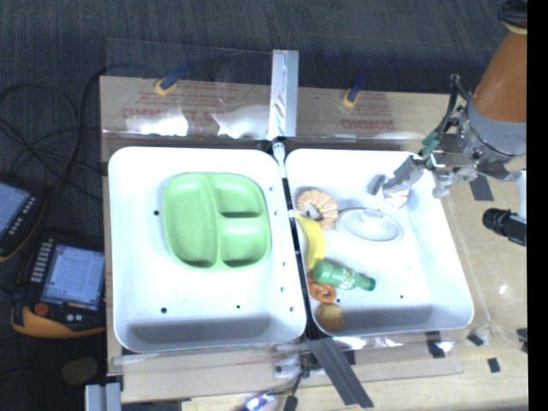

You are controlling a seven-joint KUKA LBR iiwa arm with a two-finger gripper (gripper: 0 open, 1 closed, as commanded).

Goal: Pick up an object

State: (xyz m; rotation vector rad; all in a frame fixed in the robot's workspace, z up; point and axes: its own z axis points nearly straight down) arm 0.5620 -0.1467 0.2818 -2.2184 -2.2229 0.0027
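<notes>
With the gripper [396,181] hung over the right bin's [445,255] back edge, grip state untellable, a miss was judged likely because the banana [315,240], bottle [342,276] and shell [317,204] were crowded at its left wall.

A green plastic tray with three parts [216,218] lies in the left white bin [137,315]. The right white bin [445,289] holds a yellow banana [314,238], a green bottle [341,276] and a clear bowl [370,224]. The gripper [396,181] is above this bin.

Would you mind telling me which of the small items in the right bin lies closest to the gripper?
The clear plastic lid, lying apart in the middle of the right bin and just below-left of the gripper. The banana, green bottle and the rest crowd the bin's left wall, farther off.
</notes>
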